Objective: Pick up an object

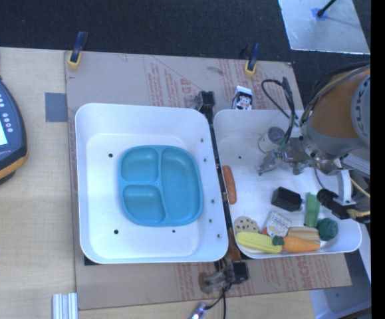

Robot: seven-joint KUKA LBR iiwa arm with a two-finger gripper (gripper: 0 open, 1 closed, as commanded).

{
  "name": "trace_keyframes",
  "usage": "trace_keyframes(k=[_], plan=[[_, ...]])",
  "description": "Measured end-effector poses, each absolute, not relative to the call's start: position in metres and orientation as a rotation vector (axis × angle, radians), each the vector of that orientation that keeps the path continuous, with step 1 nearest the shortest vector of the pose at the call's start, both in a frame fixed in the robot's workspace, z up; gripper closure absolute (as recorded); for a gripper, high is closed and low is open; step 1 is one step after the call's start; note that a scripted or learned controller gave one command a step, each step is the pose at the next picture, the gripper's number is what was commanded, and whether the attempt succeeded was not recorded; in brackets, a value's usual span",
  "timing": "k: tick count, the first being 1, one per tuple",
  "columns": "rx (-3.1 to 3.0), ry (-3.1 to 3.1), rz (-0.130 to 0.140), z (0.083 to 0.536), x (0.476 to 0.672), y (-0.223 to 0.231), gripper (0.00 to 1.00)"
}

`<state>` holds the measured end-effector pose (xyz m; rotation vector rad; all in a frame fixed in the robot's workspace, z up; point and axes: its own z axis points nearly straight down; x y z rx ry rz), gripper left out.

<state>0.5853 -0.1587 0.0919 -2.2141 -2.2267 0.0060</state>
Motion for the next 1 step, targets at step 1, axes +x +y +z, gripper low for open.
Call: trace_keyframes(k=[1], plan=[[-2.215,-2.226,0.006,0.0917,0.5333,-0.2017,0.0]])
